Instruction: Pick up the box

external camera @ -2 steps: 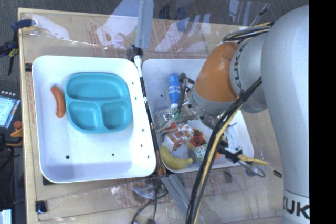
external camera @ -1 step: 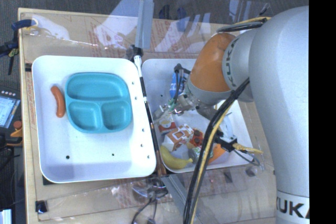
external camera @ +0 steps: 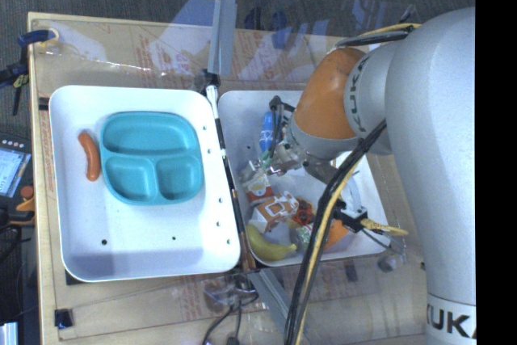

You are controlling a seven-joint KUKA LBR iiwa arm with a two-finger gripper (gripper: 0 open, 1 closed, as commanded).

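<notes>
Grey and bulky, the arm (external camera: 428, 174) takes up the right side of the view, its orange band (external camera: 327, 97) sitting above the wrist as it reaches down into the right bin (external camera: 242, 105). Black and yellow cables (external camera: 323, 238) run down from the wrist across that bin's front edge.

Along the front edge of the right bin lies a yellow banana (external camera: 269, 246), with an orange piece (external camera: 335, 234) near it towards the right and some red and green bits between them. Just behind the banana, about the middle of the bin, sits the box (external camera: 276, 208), small, white and orange-printed, lying at a tilt among the other things. A red and white item (external camera: 257, 191) rests just beside it on the left.

Over the box and slightly behind it hangs the gripper (external camera: 271, 161). Its metal parts are close to the box, perhaps touching the clutter there, but the wrist hides the fingertips, so I cannot tell how they are set or whether anything is caught in them. A blue, pen-like object (external camera: 266, 129) stands up behind the gripper, towards the back of the bin.

On the left side of the bench (external camera: 121, 52), the left bin (external camera: 121, 254) holds a teal divided tray (external camera: 152, 156) in its rear half. An orange sausage (external camera: 90, 155) lies just beside the tray, near the bin's left wall.
</notes>
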